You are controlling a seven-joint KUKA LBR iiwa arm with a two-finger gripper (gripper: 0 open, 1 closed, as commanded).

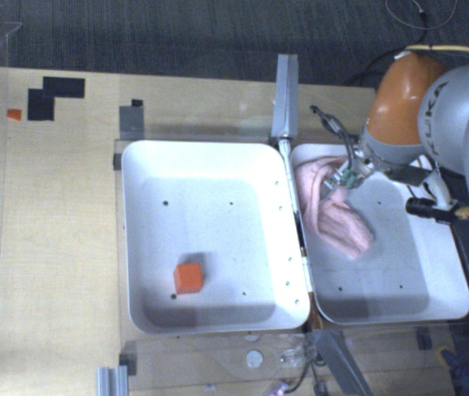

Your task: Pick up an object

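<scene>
Lying low in the left bin (135,221), toward its front-left corner: small orange cube (189,278), alone and well apart from the arm. Crumpled in the right bin (432,295), against its left wall: pink cloth (337,217), stretching from the upper-left corner down toward the bin's middle. Poised over the cloth's upper end: gripper (345,176), at or just above the fabric. Cannot tell how far apart the tips stand, nor whether any fabric sits pinched there. Pale wooden tabletop (53,246) beneath both bins.
</scene>
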